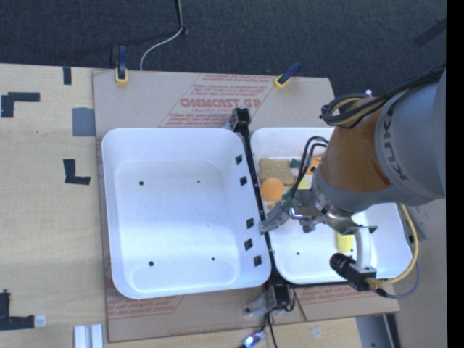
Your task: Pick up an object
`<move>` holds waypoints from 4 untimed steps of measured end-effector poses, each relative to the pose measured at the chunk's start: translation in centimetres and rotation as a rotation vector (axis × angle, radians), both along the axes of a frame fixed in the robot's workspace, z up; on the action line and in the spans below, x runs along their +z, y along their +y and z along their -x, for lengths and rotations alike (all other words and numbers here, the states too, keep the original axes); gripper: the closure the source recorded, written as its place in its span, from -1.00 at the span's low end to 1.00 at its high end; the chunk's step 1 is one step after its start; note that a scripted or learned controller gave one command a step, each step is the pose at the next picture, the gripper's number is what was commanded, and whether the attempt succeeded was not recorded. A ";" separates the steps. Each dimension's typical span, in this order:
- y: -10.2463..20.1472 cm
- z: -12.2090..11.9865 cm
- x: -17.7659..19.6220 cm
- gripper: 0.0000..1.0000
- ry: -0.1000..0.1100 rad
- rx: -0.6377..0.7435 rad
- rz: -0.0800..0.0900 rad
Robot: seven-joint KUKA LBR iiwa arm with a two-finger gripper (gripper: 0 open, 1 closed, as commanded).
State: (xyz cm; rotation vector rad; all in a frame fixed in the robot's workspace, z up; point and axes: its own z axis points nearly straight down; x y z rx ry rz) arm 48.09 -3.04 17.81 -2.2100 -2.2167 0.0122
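In the camera view, 2 shallow white bins sit side by side on a cardboard sheet (pixel 217 101) with red print, which lies on the wooden counter (pixel 43 216). A clamp (pixel 119 69) holds the sheet at its far left corner and another clamp (pixel 288 73) holds it further right. The left bin (pixel 174 216) shows its bare floor. The right bin (pixel 304 261) holds an orange ball (pixel 272 188) close to the divider between the bins. Touching the ball's far side is a flat tan block (pixel 276 168), with a small green piece (pixel 296 164) just beside that.

The arm (pixel 362 158) reaches in over the right bin. Its claw (pixel 272 220) is low, against the divider and just on the near side of the orange ball. Whether the claw is released or clenched cannot be told from this angle.
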 end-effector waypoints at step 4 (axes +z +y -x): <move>-2.6 -0.4 13.1 1.00 -0.010 0.000 0.004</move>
